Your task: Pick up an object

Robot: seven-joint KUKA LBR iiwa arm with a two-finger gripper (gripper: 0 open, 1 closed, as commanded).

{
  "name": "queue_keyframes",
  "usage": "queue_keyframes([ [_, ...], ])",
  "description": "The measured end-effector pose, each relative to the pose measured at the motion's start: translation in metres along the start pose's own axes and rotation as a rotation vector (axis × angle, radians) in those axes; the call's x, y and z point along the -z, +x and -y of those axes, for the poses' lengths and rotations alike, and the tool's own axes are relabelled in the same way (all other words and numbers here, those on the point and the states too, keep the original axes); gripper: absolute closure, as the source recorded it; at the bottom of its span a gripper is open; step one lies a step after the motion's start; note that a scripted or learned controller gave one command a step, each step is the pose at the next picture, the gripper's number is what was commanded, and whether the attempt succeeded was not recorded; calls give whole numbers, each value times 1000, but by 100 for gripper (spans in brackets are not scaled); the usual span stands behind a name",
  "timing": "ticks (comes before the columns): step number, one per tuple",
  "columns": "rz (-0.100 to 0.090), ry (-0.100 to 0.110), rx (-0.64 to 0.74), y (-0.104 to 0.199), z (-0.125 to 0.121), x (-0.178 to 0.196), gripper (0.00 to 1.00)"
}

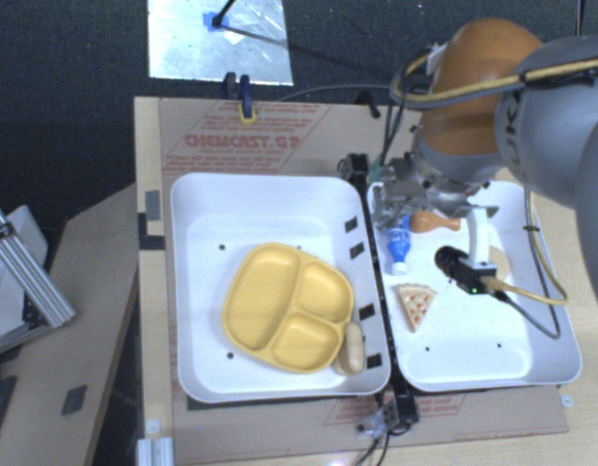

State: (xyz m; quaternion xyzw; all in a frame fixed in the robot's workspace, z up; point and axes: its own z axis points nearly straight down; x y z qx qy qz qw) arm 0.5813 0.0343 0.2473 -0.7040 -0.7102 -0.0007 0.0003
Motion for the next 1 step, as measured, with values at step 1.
queue_keyframes([
  [1,0,2,-1,44,14,-23,100],
])
